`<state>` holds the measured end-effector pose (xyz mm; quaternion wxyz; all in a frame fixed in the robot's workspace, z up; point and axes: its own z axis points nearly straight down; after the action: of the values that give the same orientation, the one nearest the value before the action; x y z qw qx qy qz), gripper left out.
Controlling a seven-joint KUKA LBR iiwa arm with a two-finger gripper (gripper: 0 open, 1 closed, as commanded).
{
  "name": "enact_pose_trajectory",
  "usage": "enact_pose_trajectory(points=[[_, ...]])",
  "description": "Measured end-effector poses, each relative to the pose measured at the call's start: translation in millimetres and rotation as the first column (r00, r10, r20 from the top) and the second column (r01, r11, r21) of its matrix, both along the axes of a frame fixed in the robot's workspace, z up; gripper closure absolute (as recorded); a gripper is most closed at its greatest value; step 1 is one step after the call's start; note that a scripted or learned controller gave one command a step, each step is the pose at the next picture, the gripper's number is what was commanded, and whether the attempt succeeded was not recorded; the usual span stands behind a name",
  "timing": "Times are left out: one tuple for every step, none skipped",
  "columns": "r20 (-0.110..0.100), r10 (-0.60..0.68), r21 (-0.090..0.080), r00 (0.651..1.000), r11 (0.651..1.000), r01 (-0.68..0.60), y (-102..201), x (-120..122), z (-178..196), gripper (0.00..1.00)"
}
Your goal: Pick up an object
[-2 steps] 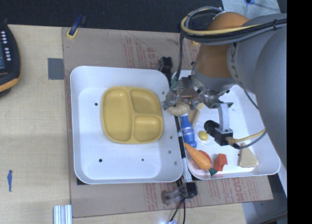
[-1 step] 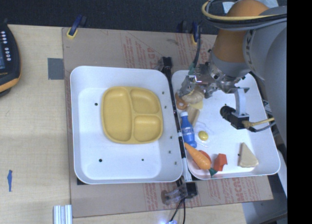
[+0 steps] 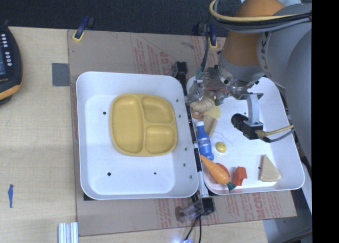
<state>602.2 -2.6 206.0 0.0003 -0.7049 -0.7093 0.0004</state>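
Bun (image 3: 199,107) directly under gripper (image 3: 207,95), touching; gripper grip state unclear.

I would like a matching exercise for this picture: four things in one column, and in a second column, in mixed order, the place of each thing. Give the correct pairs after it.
Things:
1. yellow divided plate
2. toy carrot
3. blue bottle
4. sandwich wedge

Places:
A. right bin, near its front right corner
B. right bin, along its left wall, just behind the carrot
C. middle of the left bin
D. right bin, near its front left corner

Pairs: 1-C, 2-D, 3-B, 4-A
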Motion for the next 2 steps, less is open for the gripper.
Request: enact_pose_trajectory(points=[[-0.005, -0.006, 0.001, 1.000, 1.000, 0.006, -1.2, -39.4, 16.5, 1.00], [-0.008, 0.003, 0.001, 1.000, 1.000, -0.003, 39.4, -59.0, -6.7, 1.00]])
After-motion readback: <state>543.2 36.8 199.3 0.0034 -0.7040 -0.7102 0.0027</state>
